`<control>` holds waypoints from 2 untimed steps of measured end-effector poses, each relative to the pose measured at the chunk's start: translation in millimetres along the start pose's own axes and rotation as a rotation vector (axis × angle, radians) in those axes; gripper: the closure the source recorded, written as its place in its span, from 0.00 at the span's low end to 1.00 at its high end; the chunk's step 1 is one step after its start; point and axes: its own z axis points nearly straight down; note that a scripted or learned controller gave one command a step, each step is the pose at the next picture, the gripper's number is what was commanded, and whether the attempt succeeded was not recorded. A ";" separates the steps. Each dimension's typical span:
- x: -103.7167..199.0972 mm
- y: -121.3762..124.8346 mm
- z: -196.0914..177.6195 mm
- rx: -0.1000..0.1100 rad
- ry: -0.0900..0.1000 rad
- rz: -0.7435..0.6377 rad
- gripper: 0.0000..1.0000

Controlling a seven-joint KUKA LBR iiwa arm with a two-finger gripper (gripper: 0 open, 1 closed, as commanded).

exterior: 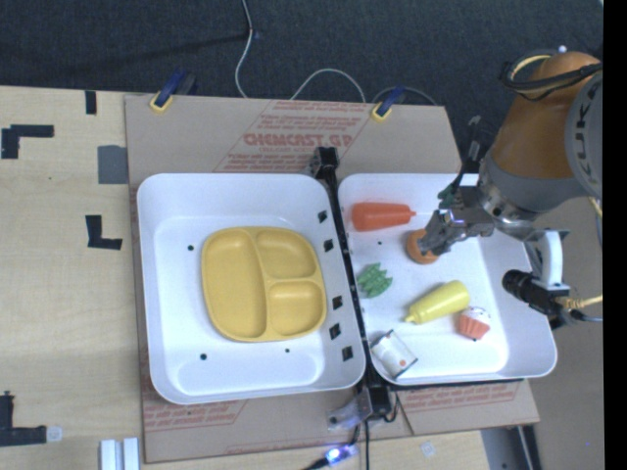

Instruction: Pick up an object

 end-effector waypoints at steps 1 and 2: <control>47.2 -3.1 3.0 0.000 0.000 0.000 1.00; 104.7 -13.4 -4.0 0.000 0.001 -0.001 1.00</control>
